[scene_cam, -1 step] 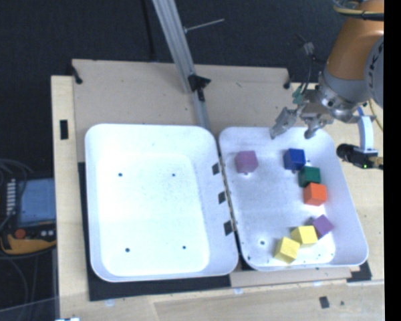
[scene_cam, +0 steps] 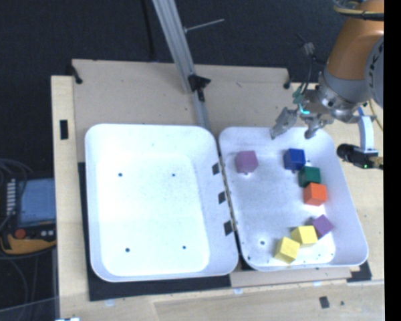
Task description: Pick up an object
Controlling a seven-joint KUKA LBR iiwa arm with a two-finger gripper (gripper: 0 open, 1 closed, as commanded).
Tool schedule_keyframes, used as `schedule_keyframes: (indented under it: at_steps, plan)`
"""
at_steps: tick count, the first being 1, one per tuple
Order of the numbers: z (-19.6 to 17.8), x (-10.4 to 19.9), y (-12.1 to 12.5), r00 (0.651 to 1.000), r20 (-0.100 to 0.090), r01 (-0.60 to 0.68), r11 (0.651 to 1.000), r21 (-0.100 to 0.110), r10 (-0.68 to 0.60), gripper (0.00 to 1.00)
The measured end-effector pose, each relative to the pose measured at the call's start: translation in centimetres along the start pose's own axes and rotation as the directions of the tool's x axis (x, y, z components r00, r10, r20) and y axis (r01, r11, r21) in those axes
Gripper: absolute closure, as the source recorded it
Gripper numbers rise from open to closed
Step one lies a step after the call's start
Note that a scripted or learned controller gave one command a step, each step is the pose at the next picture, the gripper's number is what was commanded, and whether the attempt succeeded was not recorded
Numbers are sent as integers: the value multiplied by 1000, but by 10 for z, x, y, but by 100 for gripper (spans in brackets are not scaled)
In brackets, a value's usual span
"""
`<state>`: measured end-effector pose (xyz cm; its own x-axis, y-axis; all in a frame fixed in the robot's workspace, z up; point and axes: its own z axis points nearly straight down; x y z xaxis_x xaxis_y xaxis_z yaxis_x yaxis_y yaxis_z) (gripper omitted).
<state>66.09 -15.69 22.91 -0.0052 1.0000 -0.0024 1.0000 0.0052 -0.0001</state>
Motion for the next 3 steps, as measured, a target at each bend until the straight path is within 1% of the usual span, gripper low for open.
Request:
schedule_keyframes:
  at_steps: [1, 2, 3]
  plan:
    - [42, -1, 2, 1000, -1, 0, 1000, 2, 0, 0]
    - [88, 5, -3, 1000, -2, 1, 1000, 4, -1, 0]
    - [109, 2, 4, 1000, 4, -2, 1000, -25, 2, 0]
